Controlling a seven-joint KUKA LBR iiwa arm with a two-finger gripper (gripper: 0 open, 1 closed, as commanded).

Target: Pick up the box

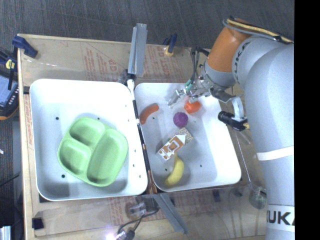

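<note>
— In the right-hand white bin [225, 164], where does the box lie?

— The small brown-and-white printed carton box [174, 145] lies flat near the bin's middle, its long axis running from seven o'clock to one o'clock. A yellow banana [175, 172] sits just beside its lower end, and a purple round fruit [180, 119] just beyond its upper end.

— And the arm?

— The grey arm's metal fingers [181, 94] hover at the bin's far edge, beside an orange-red fruit [192, 106]. From there, the box lies toward six o'clock, past the purple fruit.

— Holding anything?

— I cannot tell how wide they stand; nothing shows between them. I'd judge the grasp should close across the box's short side.
</note>
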